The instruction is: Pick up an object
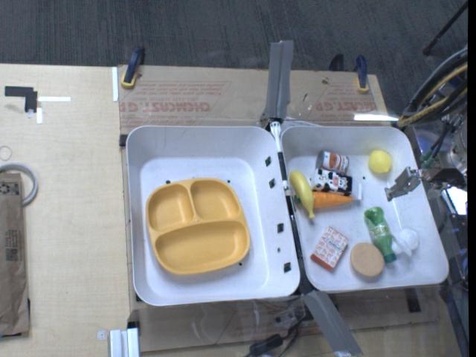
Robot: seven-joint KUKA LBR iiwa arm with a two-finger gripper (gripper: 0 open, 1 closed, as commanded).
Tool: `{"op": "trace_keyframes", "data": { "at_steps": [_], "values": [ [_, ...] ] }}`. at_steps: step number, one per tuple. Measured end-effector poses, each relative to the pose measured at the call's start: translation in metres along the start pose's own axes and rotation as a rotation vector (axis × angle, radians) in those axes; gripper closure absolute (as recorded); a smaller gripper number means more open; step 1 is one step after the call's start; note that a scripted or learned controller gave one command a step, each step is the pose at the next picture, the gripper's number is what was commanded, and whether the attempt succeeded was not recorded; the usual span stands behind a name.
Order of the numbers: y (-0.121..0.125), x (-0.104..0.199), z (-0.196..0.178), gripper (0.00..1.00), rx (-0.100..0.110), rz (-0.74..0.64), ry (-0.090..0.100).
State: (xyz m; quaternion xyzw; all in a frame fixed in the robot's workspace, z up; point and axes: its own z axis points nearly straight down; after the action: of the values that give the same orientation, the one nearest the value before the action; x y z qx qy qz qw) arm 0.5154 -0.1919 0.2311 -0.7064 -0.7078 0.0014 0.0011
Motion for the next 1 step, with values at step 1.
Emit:
{"op": "trace_keyframes", "data": {
  "at_steps": [1],
  "values": [
    [-0.0380,0.0211,0.1402,0.00,-0.001,0.091,0.000]
  ]
}}
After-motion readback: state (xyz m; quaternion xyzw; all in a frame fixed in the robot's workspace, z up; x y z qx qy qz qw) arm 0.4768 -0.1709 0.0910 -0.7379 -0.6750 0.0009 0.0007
